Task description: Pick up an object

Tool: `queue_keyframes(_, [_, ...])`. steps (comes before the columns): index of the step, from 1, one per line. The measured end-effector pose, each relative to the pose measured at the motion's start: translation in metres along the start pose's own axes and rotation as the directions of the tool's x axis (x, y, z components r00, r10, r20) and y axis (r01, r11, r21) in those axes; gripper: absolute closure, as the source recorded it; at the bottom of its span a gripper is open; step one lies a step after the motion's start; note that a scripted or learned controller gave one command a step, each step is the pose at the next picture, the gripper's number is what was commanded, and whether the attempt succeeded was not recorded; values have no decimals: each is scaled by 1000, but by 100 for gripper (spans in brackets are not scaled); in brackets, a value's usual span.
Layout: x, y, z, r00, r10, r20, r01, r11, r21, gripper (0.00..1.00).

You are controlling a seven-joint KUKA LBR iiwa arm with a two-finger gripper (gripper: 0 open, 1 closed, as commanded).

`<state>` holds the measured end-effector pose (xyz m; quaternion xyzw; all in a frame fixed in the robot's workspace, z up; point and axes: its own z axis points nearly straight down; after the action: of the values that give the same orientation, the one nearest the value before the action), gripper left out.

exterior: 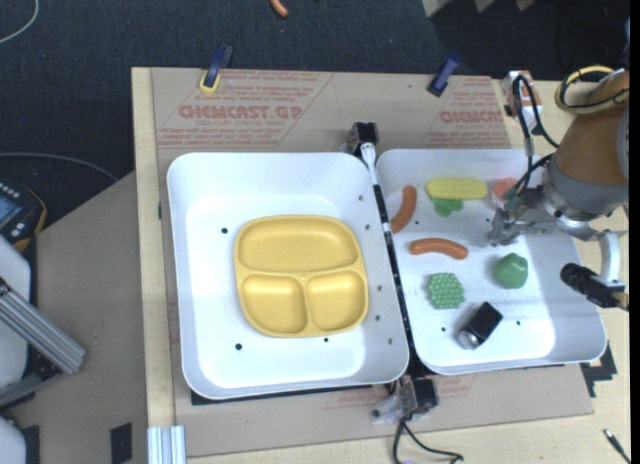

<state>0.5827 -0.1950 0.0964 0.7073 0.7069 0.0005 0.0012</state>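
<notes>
Dark carpet surrounds the bench [300, 102]. Its left bin [200, 252] carries a yellow divided plate [300, 274] at its centre. At the right bin's [570, 332] far right edge the gripper [508, 230] hangs; whether its jaws are apart I cannot tell. Just beneath lies a green pepper [510, 270], the orange sausage [438, 247] left of it.

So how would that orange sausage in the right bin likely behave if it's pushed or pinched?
The orange sausage is a slim rounded cylinder lying flat, so it may roll sideways when nudged. Its glossy look suggests a smooth, possibly slippery surface. It looks small, so probably light.
</notes>
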Motion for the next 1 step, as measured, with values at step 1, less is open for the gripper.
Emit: queue_keyframes(1, [10, 4, -51, 1000, -2, 2, 2, 1000, -5, 100])
